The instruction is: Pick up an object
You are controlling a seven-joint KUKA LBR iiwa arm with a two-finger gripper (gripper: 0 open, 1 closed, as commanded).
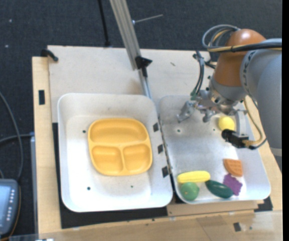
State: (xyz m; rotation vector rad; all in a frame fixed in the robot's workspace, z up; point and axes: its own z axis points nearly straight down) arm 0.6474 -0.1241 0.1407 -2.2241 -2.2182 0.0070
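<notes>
Yellow ball (226, 123) just right of gripper (196, 110), right bin (194, 144)

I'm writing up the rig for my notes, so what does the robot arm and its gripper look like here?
The arm is a thick, rounded grey body with an orange band above the wrist. Grey cables loop over the top of it, and a thinner dark cable runs down the side. The gripper is a small assembly of grey metal parts.
</notes>
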